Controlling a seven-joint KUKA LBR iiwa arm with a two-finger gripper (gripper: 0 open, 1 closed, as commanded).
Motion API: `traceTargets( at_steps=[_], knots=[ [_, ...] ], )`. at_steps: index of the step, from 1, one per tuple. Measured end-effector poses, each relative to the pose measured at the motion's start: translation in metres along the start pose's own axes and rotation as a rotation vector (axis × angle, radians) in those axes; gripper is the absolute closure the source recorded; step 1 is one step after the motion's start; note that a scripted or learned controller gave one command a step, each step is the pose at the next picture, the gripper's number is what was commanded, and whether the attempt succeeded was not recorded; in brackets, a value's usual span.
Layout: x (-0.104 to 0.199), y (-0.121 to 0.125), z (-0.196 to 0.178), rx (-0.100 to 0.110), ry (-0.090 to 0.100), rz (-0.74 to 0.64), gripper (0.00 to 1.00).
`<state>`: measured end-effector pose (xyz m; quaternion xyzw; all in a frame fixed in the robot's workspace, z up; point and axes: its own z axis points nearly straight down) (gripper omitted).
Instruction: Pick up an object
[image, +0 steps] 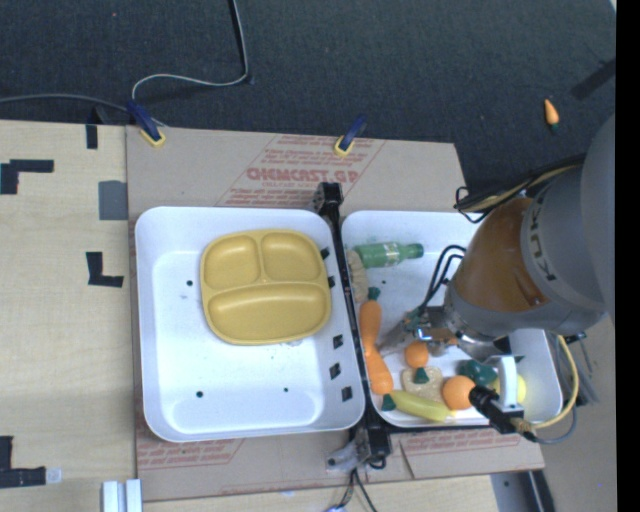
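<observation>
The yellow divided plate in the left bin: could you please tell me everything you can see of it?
The yellow divided plate looks like matte plastic, a rounded rectangle with raised ridges splitting it into three compartments: two smaller ones along the far side and one wide one nearer the camera. It lies flat, right side up, on the floor of the left bin, in the bin's far half and toward its right wall. Nothing lies in its compartments.
</observation>
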<state>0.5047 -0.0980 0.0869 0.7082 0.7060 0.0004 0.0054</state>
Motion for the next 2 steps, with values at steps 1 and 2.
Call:
traceTargets(
  at_steps=[1,2],
  knots=[
    [0.000,0.000,-0.009,0.001,0.002,0.000,1.00],
    [0.048,-0.019,-0.163,0.008,0.007,-0.004,1.00]
  ],
)
